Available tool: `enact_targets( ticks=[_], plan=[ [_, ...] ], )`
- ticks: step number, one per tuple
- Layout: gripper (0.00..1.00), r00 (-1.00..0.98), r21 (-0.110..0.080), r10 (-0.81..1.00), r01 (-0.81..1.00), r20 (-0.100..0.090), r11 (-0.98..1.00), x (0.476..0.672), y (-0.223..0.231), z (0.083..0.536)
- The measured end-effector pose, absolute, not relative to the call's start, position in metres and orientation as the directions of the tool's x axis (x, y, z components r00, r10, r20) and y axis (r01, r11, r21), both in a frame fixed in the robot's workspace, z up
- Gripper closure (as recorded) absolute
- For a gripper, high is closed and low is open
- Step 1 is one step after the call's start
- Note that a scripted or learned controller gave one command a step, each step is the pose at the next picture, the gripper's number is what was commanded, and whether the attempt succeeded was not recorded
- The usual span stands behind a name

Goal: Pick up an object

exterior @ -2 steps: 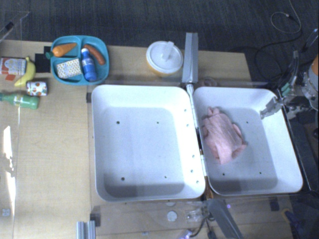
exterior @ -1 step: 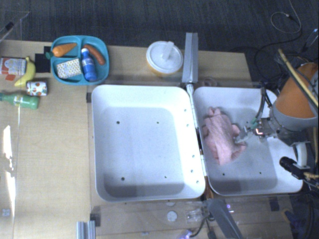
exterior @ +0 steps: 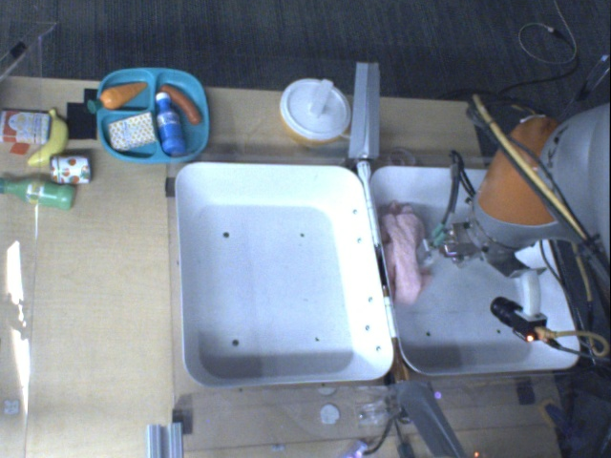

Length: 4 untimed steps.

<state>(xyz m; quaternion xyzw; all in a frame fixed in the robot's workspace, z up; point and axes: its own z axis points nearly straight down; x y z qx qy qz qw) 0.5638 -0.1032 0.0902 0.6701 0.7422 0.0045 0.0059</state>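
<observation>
In the right bin (exterior: 477, 342), close against its left wall, a pink cloth-like object (exterior: 404, 252) is seen lying lengthwise, soft and crumpled, with rounded folds and no hard edges. The gripper (exterior: 447, 241) is positioned just beside the object's right flank, low over the bin floor; whether the jaws are spread or pressed together cannot be told, since they are too small and cluttered by cabling here. No object is seen between them, so a grasp is judged not yet made. For the step to be done well, the jaws should be centred over the thickest fold rather than the thin edge, and closed across the narrow width, since limp fabric is likely to slip or drape out of a shallow pinch; the bin wall so near the object should be cleared. The left bin (exterior: 277, 275) is smooth white plastic with rounded corners. Along the desk's far edge a blue divided tray (exterior: 196, 117) of toy food and a round white lidded cup (exterior: 316, 110) are placed; small toy items lie near the desk's far left corner.
</observation>
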Motion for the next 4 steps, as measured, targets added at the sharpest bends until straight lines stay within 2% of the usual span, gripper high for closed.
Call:
enact_targets(
  ticks=[1, 2, 3, 4],
  plan=[
    [0.00, -0.359, 0.010, 0.933, 0.933, -0.007, 0.359, 0.649, -0.090, 0.090],
    [0.00, -0.360, 0.009, 0.933, 0.933, -0.007, 0.360, 0.649, -0.090, 0.090],
    [0.00, -0.443, 0.006, 0.896, 0.896, -0.005, 0.443, 0.590, -0.186, 0.241],
    [0.00, -0.412, 0.003, 0.911, 0.911, -0.001, 0.412, 0.643, -0.135, 0.133]
  ],
)
